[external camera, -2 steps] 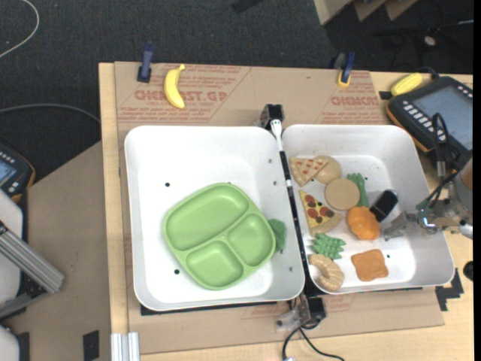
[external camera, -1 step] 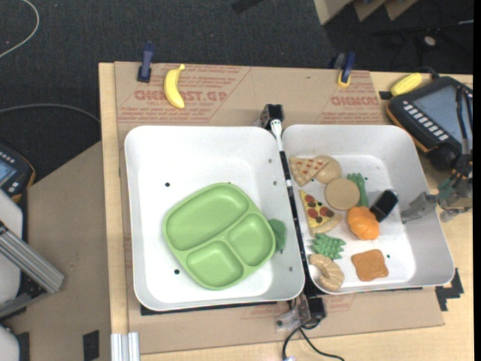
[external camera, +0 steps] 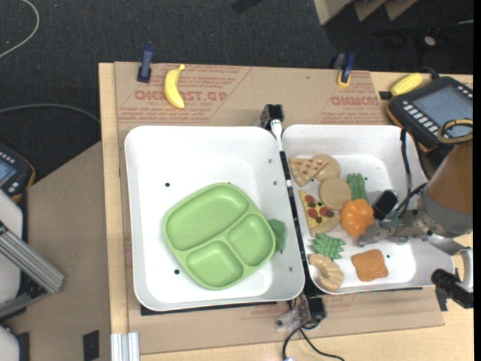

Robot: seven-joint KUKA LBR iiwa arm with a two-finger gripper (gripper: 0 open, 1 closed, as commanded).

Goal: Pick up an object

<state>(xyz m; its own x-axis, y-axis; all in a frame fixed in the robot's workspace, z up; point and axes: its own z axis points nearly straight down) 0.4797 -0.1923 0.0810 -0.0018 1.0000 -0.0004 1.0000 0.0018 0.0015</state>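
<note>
- Orange toy pepper [external camera: 357, 216] lies mid right bin [external camera: 391, 138], among pizza slices [external camera: 314, 169], a cookie [external camera: 334, 193] and a toast piece [external camera: 369, 265].
- Gripper [external camera: 378, 232] sits low, just right of the pepper; its grip state cannot be told.
- Arm [external camera: 451, 194] reaches in from the right.

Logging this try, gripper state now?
Gripper: low in the right bin, by the orange toy; open or shut cannot be told, no object seen held.

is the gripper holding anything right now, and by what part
It cannot be told. The gripper is low in the right bin, right beside the orange pepper and above the brown square piece, but nothing shows between its fingers.
</note>
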